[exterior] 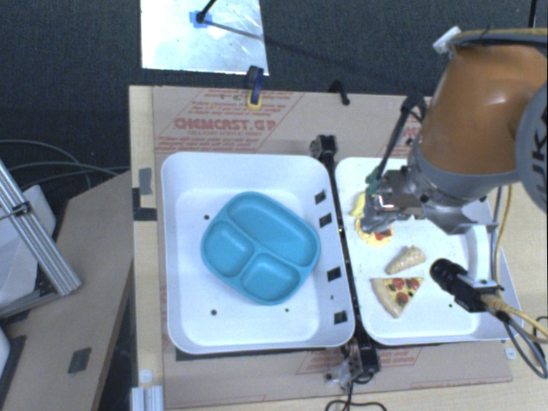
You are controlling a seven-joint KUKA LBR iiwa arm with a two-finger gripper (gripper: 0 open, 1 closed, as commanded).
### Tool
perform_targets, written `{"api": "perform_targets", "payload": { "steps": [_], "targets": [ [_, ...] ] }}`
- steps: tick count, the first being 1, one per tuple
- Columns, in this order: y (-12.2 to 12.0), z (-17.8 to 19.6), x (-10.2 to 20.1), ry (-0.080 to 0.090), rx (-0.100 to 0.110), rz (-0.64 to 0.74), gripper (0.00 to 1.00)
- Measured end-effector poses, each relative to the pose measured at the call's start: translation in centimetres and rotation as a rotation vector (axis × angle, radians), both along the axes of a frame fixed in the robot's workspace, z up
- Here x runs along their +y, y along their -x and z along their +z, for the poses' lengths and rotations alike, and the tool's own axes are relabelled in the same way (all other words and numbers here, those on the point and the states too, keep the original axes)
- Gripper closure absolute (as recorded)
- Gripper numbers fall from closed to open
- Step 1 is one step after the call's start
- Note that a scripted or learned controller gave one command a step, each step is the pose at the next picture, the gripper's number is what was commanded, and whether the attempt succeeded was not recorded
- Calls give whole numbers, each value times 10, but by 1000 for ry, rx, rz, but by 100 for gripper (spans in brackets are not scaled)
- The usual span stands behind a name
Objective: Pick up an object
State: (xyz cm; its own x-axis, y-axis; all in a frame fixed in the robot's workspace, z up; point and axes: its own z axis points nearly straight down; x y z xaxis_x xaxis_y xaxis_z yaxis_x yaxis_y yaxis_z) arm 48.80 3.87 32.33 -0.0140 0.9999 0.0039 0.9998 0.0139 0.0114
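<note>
Over the right bin (pixel 479 328), near its left wall and towards the far edge, the tool (pixel 374 221) hangs low on the end of the grey arm (pixel 479 118), its dark tip right at a small yellow and red toy food piece (pixel 377 232) lying on the bin floor. That piece looks like the thing in hand for this pick, though the tool covers most of it, so I cannot name it more closely. Judging by its look it is a light, stiff plastic toy, smooth and a little slippery, low and flat, so a pinch across its narrow width, taken low near the floor, seems the safest hold. Whether the tool is spread or pressed together cannot be told from this slanted view, nor whether it touches the piece or only hovers just above it; nothing shows as gripped. Nearer the front edge of the same bin lie a cream-coloured shell-like toy (pixel 405 259) and, just beside it, a toy pizza slice (pixel 396 292), both apart from the tool. The left bin (pixel 184 315) on the counter (pixel 224 114) carries a blue divided plate (pixel 259 247) at its middle, well apart from the arm.
</note>
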Motion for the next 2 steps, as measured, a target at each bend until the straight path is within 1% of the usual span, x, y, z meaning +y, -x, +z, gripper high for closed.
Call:
{"api": "perform_targets", "payload": {
  "steps": [1,2],
  "targets": [
    [-12,67,13,2,1,-8,100],
    [1,77,42,3,6,-8,100]
  ]
}}
